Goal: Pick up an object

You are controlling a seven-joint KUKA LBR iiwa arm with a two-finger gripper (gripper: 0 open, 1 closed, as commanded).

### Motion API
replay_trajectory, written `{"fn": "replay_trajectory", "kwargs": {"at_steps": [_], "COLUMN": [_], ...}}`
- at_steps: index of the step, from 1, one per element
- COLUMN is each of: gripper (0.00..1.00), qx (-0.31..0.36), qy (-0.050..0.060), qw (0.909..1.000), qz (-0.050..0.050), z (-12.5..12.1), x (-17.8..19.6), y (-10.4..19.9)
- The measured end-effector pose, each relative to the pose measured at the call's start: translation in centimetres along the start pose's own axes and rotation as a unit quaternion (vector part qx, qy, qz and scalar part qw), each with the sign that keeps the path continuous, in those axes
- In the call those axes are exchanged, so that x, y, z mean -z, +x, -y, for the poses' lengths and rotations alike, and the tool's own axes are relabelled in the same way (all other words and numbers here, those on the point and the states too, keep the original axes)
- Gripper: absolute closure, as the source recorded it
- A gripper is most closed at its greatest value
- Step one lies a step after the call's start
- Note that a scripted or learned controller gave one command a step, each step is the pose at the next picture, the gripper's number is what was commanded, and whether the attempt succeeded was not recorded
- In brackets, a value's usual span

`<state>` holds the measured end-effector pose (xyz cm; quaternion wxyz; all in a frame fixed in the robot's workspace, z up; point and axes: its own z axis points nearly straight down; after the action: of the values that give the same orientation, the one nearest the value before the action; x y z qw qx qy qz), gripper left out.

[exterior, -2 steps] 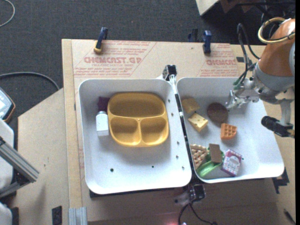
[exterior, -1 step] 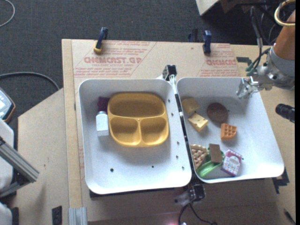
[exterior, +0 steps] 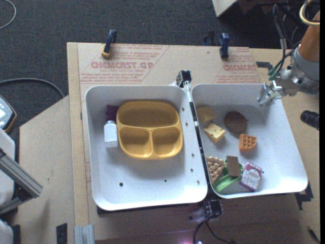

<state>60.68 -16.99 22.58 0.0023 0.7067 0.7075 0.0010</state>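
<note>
The right bin (exterior: 284, 136) holds several toy foods: a brown round cookie (exterior: 235, 121), a yellow cheese wedge (exterior: 215, 132), a tan piece (exterior: 205, 114), an orange waffle (exterior: 247, 142), a lattice cracker (exterior: 215, 166), a green pod (exterior: 225, 183), a brown slab (exterior: 232, 165) and a small pink carton (exterior: 251, 177). My gripper (exterior: 267, 94) hangs over the bin's far right corner, well apart from the food, with nothing seen between its fingers.
The left bin (exterior: 101, 177) holds a yellow divided plate (exterior: 149, 128), a small white bottle (exterior: 110, 133) and a dark purple item (exterior: 111, 111) beside the plate. Clamps (exterior: 108, 43) stand on the board's far edge. A black divider rail (exterior: 193, 126) runs between the bins.
</note>
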Motion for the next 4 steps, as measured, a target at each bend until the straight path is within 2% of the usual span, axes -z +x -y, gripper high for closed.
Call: {"fn": "replay_trajectory", "kwargs": {"at_steps": [1, 3, 4], "gripper": [1.0, 1.0, 1.0], "qx": [0.003, 0.002, 0.003], "qy": [0.001, 0.004, 0.0], "qw": [1.0, 1.0, 1.0], "qz": [-0.002, -0.002, -0.002], "z": [-0.4, -0.4, -0.2], "x": [1.1, -1.2, 0.9], "y": [5.4, 16.3, 21.0]}}
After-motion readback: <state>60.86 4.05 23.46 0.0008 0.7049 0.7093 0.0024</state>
